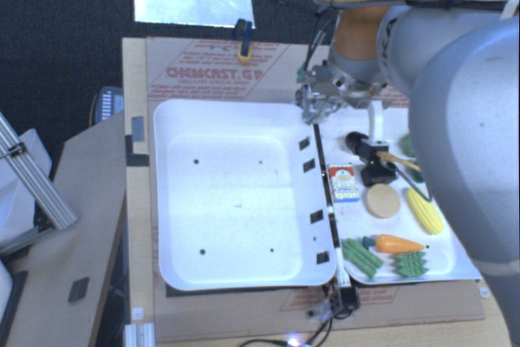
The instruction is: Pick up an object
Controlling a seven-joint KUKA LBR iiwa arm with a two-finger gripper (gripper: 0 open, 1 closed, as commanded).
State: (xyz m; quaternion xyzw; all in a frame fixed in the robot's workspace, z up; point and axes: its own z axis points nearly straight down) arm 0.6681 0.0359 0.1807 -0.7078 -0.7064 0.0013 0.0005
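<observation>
Gripper (313,111) hangs over the far end of the divider between the two bins; whether it's released or clenched, can't tell. Nothing seen in its grasp. Candidates all sit in the right bin (443,266): small box (344,182), round disc (383,201), corn (424,210), carrot (398,243), green beans (360,257). Step looks like approach, pick not yet made. Next move calls for shifting right and nearer, over one item, then descending.

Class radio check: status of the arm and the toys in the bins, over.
Pincer at the right bin's far left corner, by the divider. Carrot, corn, small box lying untouched. Arm overhangs the bin.
</observation>
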